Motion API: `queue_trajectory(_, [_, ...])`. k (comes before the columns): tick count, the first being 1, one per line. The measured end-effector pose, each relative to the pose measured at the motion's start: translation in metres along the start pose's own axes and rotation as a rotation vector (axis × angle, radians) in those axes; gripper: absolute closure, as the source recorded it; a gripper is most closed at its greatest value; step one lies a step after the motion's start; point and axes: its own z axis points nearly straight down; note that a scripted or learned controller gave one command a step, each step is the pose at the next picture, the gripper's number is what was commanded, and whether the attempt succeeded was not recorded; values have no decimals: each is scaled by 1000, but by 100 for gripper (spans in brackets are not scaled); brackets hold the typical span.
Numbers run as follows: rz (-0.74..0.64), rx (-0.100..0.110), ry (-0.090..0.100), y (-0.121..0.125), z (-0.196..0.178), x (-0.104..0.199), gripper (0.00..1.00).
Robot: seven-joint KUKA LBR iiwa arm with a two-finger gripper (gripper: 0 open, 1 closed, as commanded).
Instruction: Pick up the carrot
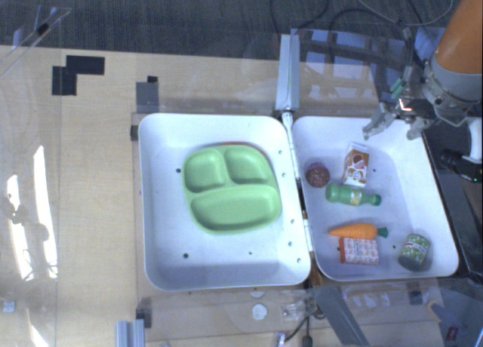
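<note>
Orange and pointy, the carrot lies flat in the right bin, near the front. Its long side runs left to right, with green leaves on the right end. It touches a small red box just in front of it. A little green can sits near, to the right. Behind the carrot lies a green bottle, then a small carton and a dark round ball. Far at the back corner, the jaws hang spread open, with nothing in them. The carrot is well apart from the jaws, toward the front and a bit left. I think the arm must come forward and down. The left bin holds a green plate.
</note>
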Motion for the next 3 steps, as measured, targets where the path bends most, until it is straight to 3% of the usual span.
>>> queue_trajectory(1, [194, 1, 0, -70, 95, 37, 0])
queue_trajectory(2, [-185, 0, 1, -111, 144, 22, 0])
queue_trajectory(3, [-665, -8, -3, -120, 178, 7, 0])
